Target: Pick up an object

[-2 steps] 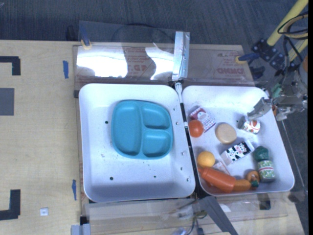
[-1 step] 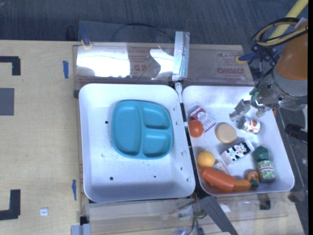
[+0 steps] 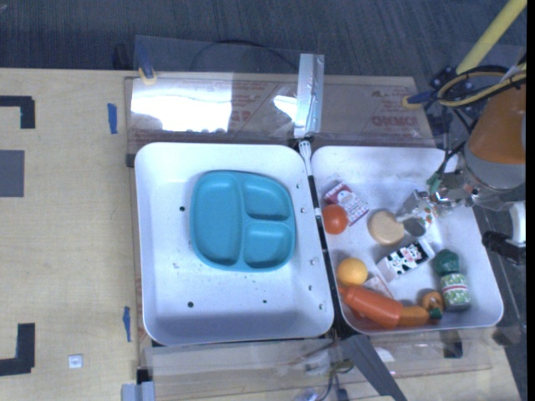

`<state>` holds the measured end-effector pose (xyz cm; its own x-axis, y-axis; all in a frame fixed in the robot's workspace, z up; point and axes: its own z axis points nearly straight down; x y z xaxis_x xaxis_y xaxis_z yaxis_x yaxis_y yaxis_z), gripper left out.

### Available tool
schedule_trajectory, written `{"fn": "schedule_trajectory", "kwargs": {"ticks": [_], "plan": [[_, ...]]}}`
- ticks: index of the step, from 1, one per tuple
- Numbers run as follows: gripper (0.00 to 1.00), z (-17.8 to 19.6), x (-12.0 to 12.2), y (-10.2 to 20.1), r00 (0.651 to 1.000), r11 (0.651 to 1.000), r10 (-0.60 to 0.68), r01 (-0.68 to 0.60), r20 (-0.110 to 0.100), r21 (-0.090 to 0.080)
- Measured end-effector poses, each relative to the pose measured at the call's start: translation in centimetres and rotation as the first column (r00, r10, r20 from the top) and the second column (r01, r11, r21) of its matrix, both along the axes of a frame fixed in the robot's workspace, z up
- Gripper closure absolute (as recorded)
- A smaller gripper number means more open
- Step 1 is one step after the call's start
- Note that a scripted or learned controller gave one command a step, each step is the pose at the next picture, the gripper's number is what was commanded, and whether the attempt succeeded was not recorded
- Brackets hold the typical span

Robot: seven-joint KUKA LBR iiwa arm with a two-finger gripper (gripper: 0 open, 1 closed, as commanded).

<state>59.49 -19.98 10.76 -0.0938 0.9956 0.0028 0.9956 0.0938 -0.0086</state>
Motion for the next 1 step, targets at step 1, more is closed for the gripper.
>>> {"fn": "schedule_trajectory", "kwargs": {"ticks": [1], "plan": [[0.00, -1.36, 1.05, 0.34, 0.999, 0.999, -0.050, 0.050, 0.019, -0.003]]}}
